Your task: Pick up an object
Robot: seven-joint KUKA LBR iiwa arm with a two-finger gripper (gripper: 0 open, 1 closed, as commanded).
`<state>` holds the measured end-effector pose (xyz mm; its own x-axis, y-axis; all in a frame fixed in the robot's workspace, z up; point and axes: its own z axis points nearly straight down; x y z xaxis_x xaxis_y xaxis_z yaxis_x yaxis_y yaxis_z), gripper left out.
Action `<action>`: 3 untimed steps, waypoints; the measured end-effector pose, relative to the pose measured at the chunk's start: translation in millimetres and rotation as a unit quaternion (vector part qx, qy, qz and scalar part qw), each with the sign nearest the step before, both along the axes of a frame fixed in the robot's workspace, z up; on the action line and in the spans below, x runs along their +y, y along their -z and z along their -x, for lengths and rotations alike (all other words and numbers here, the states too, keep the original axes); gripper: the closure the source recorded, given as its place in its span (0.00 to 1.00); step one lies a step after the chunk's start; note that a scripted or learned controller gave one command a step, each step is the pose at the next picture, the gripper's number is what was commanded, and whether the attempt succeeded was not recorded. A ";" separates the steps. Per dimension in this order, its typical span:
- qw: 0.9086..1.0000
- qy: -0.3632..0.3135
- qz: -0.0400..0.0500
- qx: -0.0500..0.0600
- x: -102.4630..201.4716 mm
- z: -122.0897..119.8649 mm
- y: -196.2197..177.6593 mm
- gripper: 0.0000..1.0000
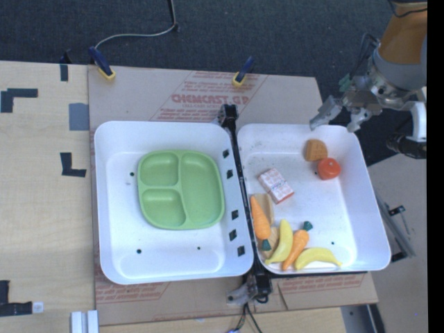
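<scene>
The right bin (pixel 361 207) holds a brown bread-like lump (pixel 316 150), a red tomato (pixel 329 168), a small pink-and-white box (pixel 275 185), two orange carrots (pixel 260 218) (pixel 295 248) and two yellow bananas (pixel 281 241) (pixel 318 257) near its front wall. My gripper (pixel 340 118) hovers over the bin's far right rim, up and right of the bread lump. Its two fingers are spread apart with nothing between them.
The left bin (pixel 111 186) contains a green divided plate (pixel 180 189). Black clips (pixel 231 155) line the seam between the bins. Yellow-and-blue clamps (pixel 103 62) (pixel 243 71) pin the cardboard sheet at the back. A black cable (pixel 168 5) lies on the dark floor behind.
</scene>
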<state>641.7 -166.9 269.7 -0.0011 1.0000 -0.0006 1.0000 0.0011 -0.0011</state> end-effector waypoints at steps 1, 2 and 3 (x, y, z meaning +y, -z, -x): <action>1.000 0.000 0.000 0.001 -8.1 -26.0 68.7 0.00; 1.000 0.000 -0.001 0.001 -48.6 -27.2 183.3 0.00; 1.000 -0.001 0.002 -0.001 -49.5 -27.7 173.0 1.00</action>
